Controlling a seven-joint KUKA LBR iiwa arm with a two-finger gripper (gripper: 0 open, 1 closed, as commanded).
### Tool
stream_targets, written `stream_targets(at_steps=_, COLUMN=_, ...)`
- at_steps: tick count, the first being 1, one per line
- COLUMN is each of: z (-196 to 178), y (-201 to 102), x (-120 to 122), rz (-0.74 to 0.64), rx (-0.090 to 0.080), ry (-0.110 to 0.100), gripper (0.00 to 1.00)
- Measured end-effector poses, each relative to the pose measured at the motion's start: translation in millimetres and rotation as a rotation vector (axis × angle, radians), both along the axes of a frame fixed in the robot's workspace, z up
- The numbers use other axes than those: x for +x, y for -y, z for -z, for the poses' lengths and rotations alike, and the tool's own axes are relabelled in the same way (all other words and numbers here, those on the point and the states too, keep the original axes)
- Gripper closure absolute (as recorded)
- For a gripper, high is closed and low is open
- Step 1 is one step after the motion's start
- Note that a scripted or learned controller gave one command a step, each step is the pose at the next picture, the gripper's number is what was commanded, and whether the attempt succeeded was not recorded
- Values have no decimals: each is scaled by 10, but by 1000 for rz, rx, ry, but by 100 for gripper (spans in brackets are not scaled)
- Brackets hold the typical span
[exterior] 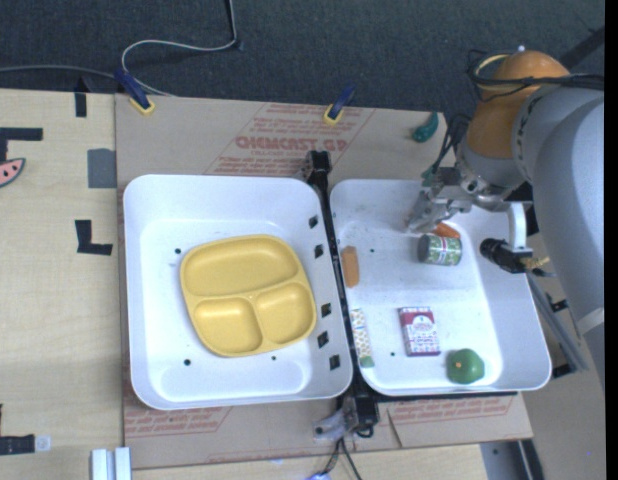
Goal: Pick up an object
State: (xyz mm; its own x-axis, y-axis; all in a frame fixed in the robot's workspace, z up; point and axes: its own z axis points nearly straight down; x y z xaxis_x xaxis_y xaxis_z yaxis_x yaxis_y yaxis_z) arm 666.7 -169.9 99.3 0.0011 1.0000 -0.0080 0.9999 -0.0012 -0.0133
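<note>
In the right bin (509, 368), the gripper (432, 213) hovers just above the small can (441, 248), its grasp impossible to tell, and should descend squarely over it.

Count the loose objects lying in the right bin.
4: a small can under the gripper, an orange piece at the left wall, a red carton, and a green ball front right.

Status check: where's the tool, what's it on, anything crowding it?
Tool low in right bin, at the can. Can lying on its side, no grasp confirmed. Red box and green ball nearer the front, apart.
</note>
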Motion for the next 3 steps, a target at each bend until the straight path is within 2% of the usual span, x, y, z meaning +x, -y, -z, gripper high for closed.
stream_targets(at_steps=1, z=9, y=-22, x=-6, rz=-1, rx=5, ry=-6, gripper=0)
stream_targets(at_steps=2, z=-90, y=-9, x=-6, rz=-1, rx=0, ry=-4, gripper=100)
stream_targets(at_steps=3, z=-88, y=-8, x=-7, rz=-1, rx=0, ry=-4, gripper=0)
